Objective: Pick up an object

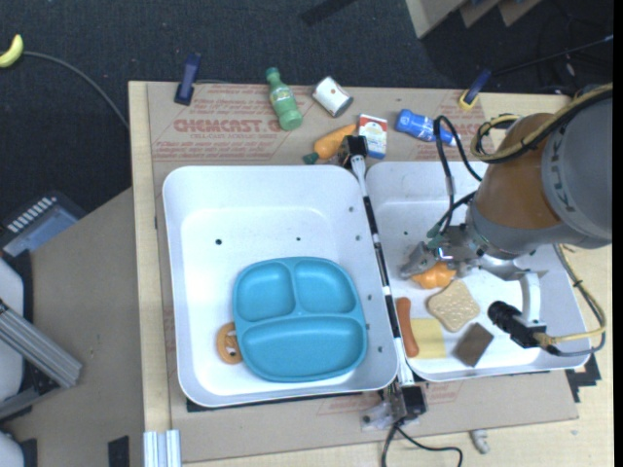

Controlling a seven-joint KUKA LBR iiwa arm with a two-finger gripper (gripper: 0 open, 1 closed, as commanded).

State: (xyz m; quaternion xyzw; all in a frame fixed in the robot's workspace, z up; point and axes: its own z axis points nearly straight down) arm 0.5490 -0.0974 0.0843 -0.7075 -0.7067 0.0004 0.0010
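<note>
Nearest the camera, a brown block (474, 343), a yellow slab (428, 339), a hot-dog-like stick (407, 326) and a round cracker (454, 305) crowd the right bin's (389, 195) front, easy reach for the arm. Just behind, the gripper (428, 256) hangs low over an orange piece (433, 277), apparently the pick target; whether its fingers are parted or closed cannot be told. The left bin (195, 193) carries a blue divided tray (297, 316). Farther back, a green bottle (284, 100) lies spare on the tabletop (156, 144).
</note>
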